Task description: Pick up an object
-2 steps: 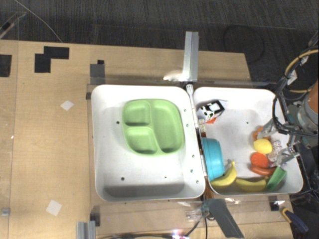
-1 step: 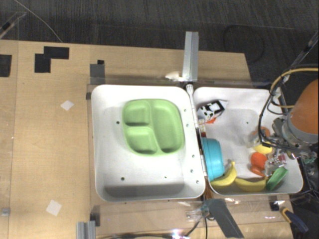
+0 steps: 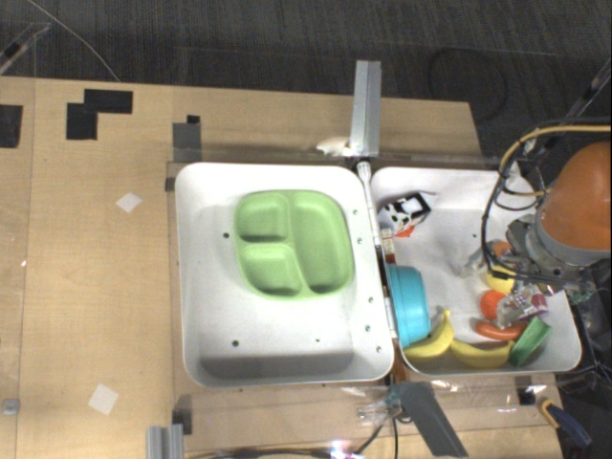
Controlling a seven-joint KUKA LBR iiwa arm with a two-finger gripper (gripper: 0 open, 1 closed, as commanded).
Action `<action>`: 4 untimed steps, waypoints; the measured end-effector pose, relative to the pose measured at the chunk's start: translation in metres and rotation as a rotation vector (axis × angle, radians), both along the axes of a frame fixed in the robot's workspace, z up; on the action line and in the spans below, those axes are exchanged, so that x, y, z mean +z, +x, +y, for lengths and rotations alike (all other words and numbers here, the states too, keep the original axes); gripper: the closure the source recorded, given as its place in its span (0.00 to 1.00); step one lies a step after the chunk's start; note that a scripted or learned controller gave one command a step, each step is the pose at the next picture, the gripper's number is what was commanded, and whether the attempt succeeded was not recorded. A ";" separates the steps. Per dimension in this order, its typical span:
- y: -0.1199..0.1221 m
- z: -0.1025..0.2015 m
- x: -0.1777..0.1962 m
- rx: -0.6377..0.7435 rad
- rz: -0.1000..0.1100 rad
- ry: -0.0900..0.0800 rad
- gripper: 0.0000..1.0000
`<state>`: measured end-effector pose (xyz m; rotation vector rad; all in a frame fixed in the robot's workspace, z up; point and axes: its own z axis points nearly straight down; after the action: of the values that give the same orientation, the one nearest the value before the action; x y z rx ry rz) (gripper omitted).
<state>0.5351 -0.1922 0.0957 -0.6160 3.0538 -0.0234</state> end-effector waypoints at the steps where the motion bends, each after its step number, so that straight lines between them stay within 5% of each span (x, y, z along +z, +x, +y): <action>1: -0.024 0.018 -0.005 0.027 0.009 0.005 0.00; 2: -0.028 0.046 -0.005 0.212 0.008 -0.001 0.00; 3: -0.031 -0.016 0.042 0.198 0.018 0.001 0.00; 4: -0.037 0.000 -0.006 0.237 0.015 0.000 0.00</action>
<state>0.4985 -0.1921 0.0901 -0.9774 2.9717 -0.0137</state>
